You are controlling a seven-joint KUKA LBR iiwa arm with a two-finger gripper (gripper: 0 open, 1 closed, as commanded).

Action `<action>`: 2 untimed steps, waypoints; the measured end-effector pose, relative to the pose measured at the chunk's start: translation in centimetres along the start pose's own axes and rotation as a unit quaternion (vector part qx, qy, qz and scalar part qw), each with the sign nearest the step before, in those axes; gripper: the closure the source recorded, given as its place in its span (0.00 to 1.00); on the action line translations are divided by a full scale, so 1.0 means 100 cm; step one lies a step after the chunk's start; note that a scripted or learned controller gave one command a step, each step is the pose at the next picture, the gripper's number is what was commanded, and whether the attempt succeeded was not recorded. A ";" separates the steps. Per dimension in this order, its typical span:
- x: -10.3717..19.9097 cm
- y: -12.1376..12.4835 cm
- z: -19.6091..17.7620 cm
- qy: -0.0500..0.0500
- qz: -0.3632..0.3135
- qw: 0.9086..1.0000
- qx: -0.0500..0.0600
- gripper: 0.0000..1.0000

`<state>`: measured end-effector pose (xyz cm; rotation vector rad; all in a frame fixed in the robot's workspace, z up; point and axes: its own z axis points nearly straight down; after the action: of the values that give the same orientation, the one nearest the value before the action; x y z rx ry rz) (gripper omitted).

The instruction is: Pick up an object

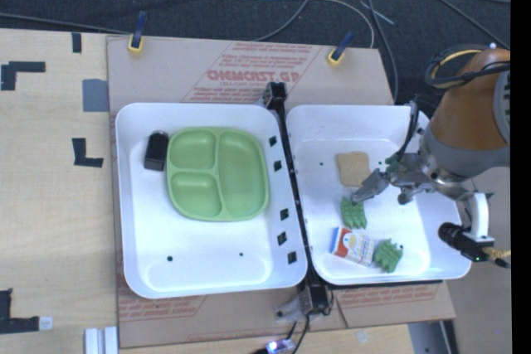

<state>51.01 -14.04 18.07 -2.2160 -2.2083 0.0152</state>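
Overhead, we saw two white bins side by side on a cardboard sheet. The left bin (pixel 133 203) held a green divided plate (pixel 218 173) with three compartments, and a small black block (pixel 156 151) lay touching the plate's left edge. The right bin (pixel 398 122) held four small things: a tan, bread-like slab (pixel 353 168) near its middle, a green ridged toy (pixel 354 214) just below the slab, a small white carton with red print (pixel 352 245) near the front wall, and a second green toy (pixel 387 254) touching the carton's right end. What the green toys represented we could not make out.

The arm (pixel 469 116) entered from the right, its upper part cut off by the frame edge. The gripper (pixel 371 189) hung over the right bin, between the tan slab and the ridged toy. We observed one grey finger (pixel 365 192) pointing left, its tip just above the ridged toy; the other finger was hidden among the wrist parts, so we could not tell whether the fingers were open or closed. We saw nothing between them. Contact between fingertip and toy could not be judged.
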 end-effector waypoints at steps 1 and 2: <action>0.001 0.003 -0.008 -0.001 -0.002 1.000 -0.007 0.00; -0.004 0.012 0.046 -0.001 -0.002 1.000 -0.007 0.00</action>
<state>52.17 -14.42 13.48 -2.2192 -2.2217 0.0025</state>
